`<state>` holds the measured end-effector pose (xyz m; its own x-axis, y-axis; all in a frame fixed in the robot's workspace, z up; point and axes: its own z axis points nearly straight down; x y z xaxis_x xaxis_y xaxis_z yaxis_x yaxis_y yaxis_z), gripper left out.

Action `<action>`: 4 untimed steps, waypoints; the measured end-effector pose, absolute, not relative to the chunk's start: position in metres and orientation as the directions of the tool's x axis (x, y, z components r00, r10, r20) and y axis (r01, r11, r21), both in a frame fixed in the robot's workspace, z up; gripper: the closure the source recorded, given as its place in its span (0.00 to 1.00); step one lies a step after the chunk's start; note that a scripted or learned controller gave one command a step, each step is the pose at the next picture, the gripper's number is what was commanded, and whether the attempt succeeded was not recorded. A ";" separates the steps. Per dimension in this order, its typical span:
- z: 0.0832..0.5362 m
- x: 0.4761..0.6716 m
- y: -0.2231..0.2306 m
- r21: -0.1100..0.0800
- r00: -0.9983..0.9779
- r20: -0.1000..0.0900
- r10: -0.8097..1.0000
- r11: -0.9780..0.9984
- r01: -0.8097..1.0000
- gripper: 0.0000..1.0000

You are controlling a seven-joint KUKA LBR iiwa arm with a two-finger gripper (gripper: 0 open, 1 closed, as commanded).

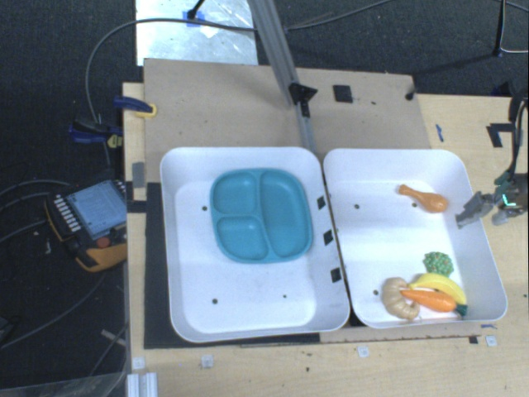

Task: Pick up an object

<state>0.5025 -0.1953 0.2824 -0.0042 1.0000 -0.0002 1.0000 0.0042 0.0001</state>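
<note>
Several toy foods lie in the right bin (372, 246). An orange-brown chicken drumstick (424, 198) rests near its far right side. In the near right corner a green broccoli (438, 263), a yellow banana (442, 284), an orange carrot (430, 299) and a beige bread piece (398, 298) are huddled together. My gripper (488, 212) hovers over the bin's right rim, just right of the drumstick, and is open with nothing between its grey fingers (469, 211).
The left bin (190, 288) holds a blue divided plate (261, 215). A grey pole (281, 56) slants over the brown board behind the bins. Cables, clamps and a small device (89, 213) lie off the bench to the left.
</note>
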 end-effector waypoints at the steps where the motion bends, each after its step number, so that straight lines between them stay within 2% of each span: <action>1: 0.283 0.503 -0.195 0.002 -0.005 -0.001 1.000 0.005 1.000 0.00; 3: 0.177 0.512 -0.194 -0.001 -0.001 0.000 1.000 0.001 1.000 0.00; 4: 0.116 0.509 -0.193 -0.001 0.000 0.000 1.000 0.000 1.000 0.00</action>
